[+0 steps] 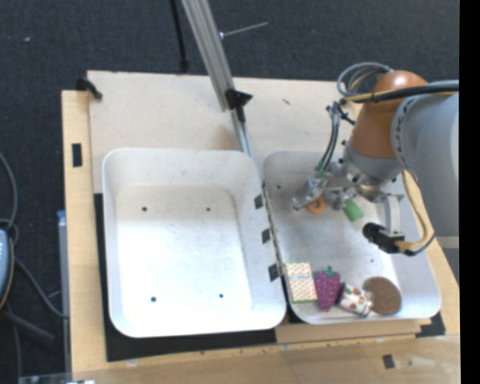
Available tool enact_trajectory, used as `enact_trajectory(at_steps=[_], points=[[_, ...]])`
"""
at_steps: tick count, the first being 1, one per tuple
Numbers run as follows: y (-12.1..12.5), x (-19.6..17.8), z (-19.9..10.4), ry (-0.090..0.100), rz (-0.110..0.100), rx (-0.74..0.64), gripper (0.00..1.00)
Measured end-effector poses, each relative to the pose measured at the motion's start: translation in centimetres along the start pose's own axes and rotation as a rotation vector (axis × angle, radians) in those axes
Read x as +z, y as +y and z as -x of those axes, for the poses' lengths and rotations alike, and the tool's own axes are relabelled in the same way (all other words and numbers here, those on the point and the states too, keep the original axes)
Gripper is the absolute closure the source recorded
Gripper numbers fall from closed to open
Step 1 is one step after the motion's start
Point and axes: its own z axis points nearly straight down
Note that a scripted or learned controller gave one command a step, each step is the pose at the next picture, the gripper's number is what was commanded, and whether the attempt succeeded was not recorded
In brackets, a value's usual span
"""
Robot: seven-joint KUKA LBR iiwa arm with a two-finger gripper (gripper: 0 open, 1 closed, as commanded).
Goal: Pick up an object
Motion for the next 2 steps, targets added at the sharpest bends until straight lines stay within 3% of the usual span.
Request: enact_trajectory(at_steps=[1, 2], points=[[0.2, -1.4, 0.1, 0.0, 0.008, 0.005, 1.0], [0.0, -7.1, 1.2, 0.0, 0.011, -0.003, 1.0]])
